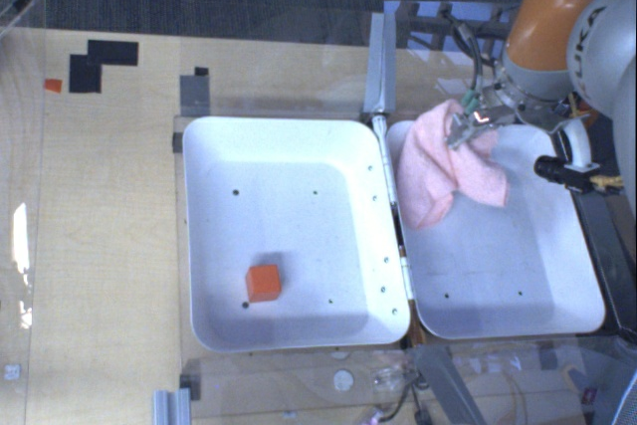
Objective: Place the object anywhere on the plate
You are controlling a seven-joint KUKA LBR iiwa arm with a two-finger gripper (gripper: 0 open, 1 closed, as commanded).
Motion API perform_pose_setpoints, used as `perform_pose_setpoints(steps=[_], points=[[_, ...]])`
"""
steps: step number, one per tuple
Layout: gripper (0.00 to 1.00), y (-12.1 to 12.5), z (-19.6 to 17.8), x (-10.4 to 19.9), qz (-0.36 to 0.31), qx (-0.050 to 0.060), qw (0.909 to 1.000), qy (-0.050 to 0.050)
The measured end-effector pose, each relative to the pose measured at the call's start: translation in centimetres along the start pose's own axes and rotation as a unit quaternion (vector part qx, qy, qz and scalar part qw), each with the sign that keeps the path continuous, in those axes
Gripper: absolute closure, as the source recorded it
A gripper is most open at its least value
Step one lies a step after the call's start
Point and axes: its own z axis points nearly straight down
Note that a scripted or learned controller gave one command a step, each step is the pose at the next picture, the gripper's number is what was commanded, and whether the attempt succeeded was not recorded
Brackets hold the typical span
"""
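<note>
Pink cloth [443, 169] hangs in a crumpled fold over the upper left part of the right bin [518, 304], its left edge lying close to the rim where the 2 bins meet. The gripper [472, 121] sits at the top of the cloth with a pinch of the fabric caught between its fingers, so the cloth droops from that point down and to the left. The grey arm [577, 15] with its orange band comes in over the bin's upper right corner.

Below the cloth, the floor of the right bin is bare white down to its lower rim, giving plenty of free space. In the left bin [279, 154], 1 small orange block [264, 283] rests near the lower left, well apart from the walls and from the cloth. The wooden bench [100, 244] stretches to the left of the bins.
</note>
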Motion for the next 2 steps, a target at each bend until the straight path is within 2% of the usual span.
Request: perform_pose_setpoints(steps=[1,2], points=[[1.00,0.3,-5.0,0.0,-0.003,-0.001,1.0000,0.000],[1.00,0.9,-3.9,5.1,-0.204,0.000,0.9790,0.001]])
